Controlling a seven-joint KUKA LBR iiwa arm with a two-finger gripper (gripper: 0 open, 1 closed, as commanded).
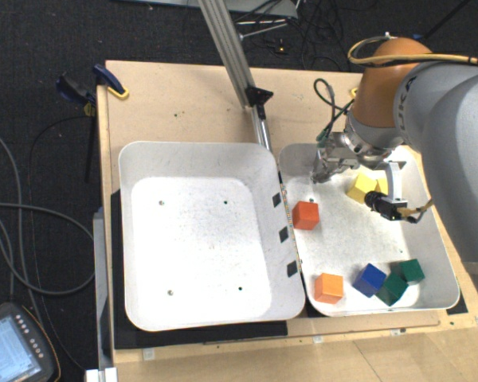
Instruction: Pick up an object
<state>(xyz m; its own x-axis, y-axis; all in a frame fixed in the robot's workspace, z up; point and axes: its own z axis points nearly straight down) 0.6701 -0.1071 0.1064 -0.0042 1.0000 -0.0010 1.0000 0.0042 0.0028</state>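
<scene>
Seen from above: two white bins side by side on a wooden bench (183,94). Left bin (143,165) bare. In the right bin (438,293): a red-orange block (306,215), an orange block (329,287), a blue block (371,279), two green blocks (412,270) (393,289), a yellow block (366,189). Gripper (325,168) low at the bin's far end, just beside the yellow block; finger state impossible to tell.

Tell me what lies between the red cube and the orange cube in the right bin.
Only bare white bin floor between red cube and orange cube, in the camera view.
</scene>
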